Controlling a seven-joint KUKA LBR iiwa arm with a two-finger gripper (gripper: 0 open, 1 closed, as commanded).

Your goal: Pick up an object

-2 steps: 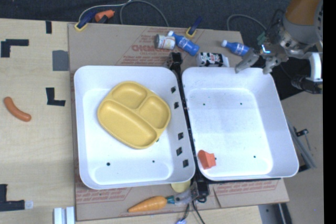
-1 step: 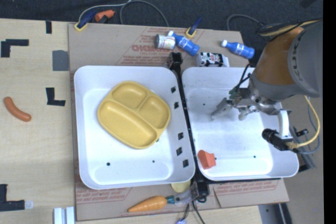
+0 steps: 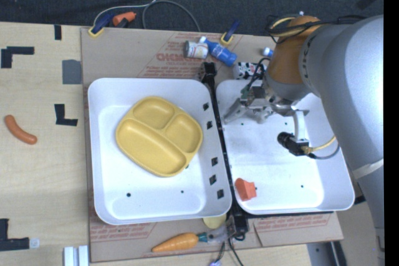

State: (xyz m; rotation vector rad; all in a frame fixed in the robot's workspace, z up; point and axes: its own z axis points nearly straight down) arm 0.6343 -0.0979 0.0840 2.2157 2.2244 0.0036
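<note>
Dark carpet runs along the far side of the wooden worktop (image 3: pixel 43 152), where a cardboard sheet carries two shallow white bins side by side. In the left bin (image 3: pixel 103 190) lies a yellow divided plate (image 3: pixel 159 135), roughly central. In the right bin (image 3: pixel 336 193) a small orange block (image 3: pixel 245 189) rests near the front left corner, close to the wall shared with the other bin. Loose items sit outside the bins: a toy carrot (image 3: pixel 176 242) at the front edge of the cardboard, a toy sausage (image 3: pixel 20 129) far left on the wood, and a small bottle (image 3: pixel 211 50) behind the bins.

Reaching in from the right, the grey arm has its pincer (image 3: pixel 240 104) low in the back left part of the right bin. Whether it is apart or together I cannot tell from this slant, and nothing visibly sits in it.

My reading is that the approach step is in hand, with no grasp made. The orange block lies well apart from the pincer, toward the front. A next move would call for travelling forward over the block, then descending squarely around it.
</note>
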